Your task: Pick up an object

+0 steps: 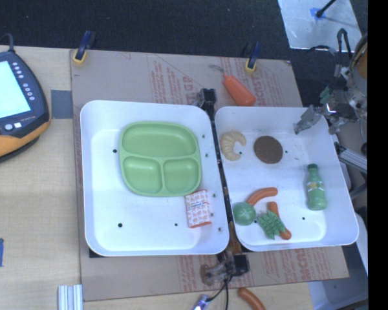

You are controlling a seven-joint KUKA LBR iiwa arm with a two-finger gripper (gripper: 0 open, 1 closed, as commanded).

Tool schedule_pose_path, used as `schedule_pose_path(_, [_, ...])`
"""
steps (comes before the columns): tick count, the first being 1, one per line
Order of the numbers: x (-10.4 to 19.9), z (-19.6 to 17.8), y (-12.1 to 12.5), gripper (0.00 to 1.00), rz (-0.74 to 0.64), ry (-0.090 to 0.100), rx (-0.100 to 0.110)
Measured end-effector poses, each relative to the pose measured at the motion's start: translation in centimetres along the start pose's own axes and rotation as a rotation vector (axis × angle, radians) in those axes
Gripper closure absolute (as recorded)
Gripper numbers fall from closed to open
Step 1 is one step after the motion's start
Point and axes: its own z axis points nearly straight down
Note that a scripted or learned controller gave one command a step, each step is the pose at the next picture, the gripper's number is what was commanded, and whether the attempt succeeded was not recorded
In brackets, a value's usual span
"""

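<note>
The gripper [308,119] hangs at the far right edge of the right bin [330,236], over its far rim; how far its fingers stand apart cannot be told from this slanted view, and nothing is seen between them. It touches none of the objects.

Nearest to it in the right bin lies a brown round cookie [268,150], a little to the left and nearer. Just left of the cookie is a pale croissant [232,144], close to the bin's left wall. On the right side of the bin a green bottle [315,187] lies on its side, well apart from the rest. In the near part lie a red sausage [261,196], a green round vegetable [244,214] just beside it, and a carrot with leafy green top [273,223] touching or nearly touching the vegetable's right side.

The left bin [103,231] holds a green divided plate [160,158] in its far middle, and a small red-and-white packet [198,209] just near and right of the plate.

Outside the bins, an orange carrot [238,90] lies on the cardboard sheet [149,76] beyond the right bin, and a teach pendant [13,105] rests on the bench at far left. Nothing stands between the gripper and the cookie.
</note>
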Motion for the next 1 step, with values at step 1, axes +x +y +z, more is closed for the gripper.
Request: schedule_pose_path(1, [0.48,10.98,3.2,0.0,-0.002,0.0,-0.001])
